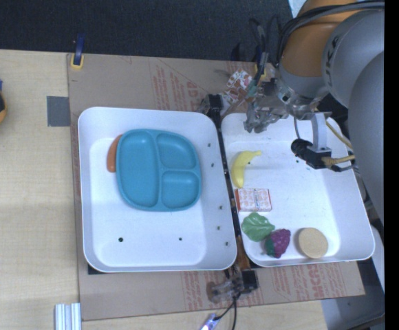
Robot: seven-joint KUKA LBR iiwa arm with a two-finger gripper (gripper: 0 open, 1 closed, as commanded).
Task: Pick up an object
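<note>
Claw (260, 119) sits at rear edge of right bin (337, 205); open or clenched: cannot tell. Banana (243, 166) lies in right bin nr its left wall, just below claw, long axis slanting, upper tip toward right-rear, lower end toward front. Same bin, front: wafer packet (254, 199), green leaf (256, 226), grapes (278, 242), tan disc (311, 243). Left bin (151, 246): blue divided plate (159, 169) over orange item (111, 155).

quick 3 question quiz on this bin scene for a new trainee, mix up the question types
1. True or false: the blue divided plate lies in the left bin.
2. Which thing lies nearest the gripper? A) banana B) round biscuit C) grapes
3. Fill in: the green leaf touches the ____.

Key: 1 true; 2 A; 3 grapes.
</note>
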